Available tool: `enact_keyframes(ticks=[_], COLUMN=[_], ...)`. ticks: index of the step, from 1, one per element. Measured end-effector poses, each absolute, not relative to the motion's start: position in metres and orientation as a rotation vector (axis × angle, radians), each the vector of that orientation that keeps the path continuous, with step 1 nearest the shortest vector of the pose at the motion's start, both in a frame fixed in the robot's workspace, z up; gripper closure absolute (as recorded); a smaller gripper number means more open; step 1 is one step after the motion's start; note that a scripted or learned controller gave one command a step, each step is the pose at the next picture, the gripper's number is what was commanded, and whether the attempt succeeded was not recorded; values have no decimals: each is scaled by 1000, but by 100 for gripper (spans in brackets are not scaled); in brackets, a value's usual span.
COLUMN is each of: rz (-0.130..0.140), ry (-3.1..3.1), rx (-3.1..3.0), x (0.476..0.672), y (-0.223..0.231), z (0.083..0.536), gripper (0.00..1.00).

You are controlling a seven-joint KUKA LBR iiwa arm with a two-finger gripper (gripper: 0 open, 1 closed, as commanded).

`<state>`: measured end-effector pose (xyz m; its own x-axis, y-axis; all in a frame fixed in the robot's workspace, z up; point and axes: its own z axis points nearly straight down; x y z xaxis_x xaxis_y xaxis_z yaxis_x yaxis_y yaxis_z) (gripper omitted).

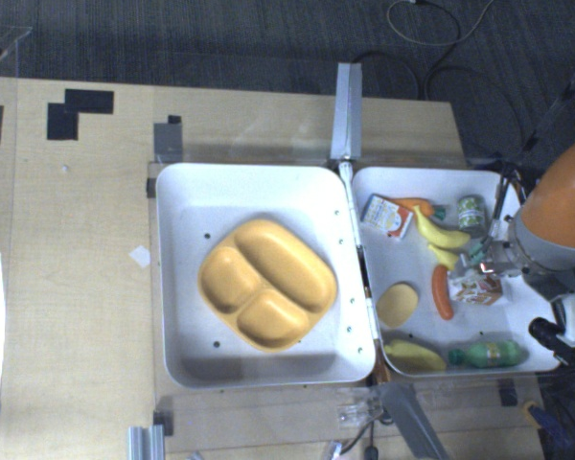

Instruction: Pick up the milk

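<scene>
A small white carton with blue and orange print, which I take for the milk (385, 216), lies at the back left of the right bin (527, 314). My gripper (485, 260) hangs over the middle right of that bin, well to the right of the carton. It is just above a white and red packet (480, 290). I cannot make out whether it touches the packet. The orange band of the arm (561, 204) comes in from the right edge.
The right bin also holds a banana (441, 234), a can (471, 212), a red sausage (442, 292), a round tan piece (398, 303), a yellow piece (414, 355) and a green bottle (487, 355). A yellow divided tray (266, 281) lies in the left bin (182, 257).
</scene>
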<state>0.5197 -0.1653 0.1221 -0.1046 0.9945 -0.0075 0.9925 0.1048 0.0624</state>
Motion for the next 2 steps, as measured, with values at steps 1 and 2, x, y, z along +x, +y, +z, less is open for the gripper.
enact_keyframes(ticks=[1, 2], rz=[7, 6], ry=[2120, 2404], rx=[2314, 2015], x=[530, 512], y=[-76, -41], z=[194, 223], gripper=[100, 100])
